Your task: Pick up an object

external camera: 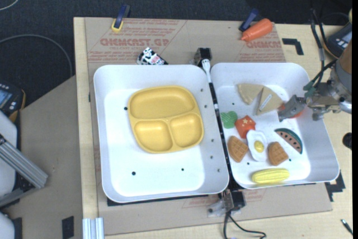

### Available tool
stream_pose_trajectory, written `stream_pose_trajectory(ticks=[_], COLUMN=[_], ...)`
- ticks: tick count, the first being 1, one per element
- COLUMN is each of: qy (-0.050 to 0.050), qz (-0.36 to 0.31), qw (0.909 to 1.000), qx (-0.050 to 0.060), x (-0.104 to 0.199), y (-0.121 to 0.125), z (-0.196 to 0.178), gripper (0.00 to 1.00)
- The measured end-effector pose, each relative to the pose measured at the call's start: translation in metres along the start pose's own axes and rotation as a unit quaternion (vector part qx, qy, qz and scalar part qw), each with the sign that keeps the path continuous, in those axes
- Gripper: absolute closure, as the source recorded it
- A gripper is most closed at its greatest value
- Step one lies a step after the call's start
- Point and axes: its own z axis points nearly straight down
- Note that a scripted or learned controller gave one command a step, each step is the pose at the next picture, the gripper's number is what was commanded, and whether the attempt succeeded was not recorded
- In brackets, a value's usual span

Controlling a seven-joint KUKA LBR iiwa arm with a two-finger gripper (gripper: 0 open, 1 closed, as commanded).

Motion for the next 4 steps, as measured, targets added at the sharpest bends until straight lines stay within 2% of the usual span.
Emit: stream_pose_trajectory(ticks=[1,3,4], qy=[-0.001,0.0,0.0], qz=[-0.001,-0.001,-0.001], qw=[1.0,1.0,1.0], qx=[-0.006,-0.002,-0.002], x=[0.0,0.005,0.0], y=[0.002,-0.007,-0.001], z=[-0.005,0.085,0.144], gripper=[0.0,0.0,0.0])
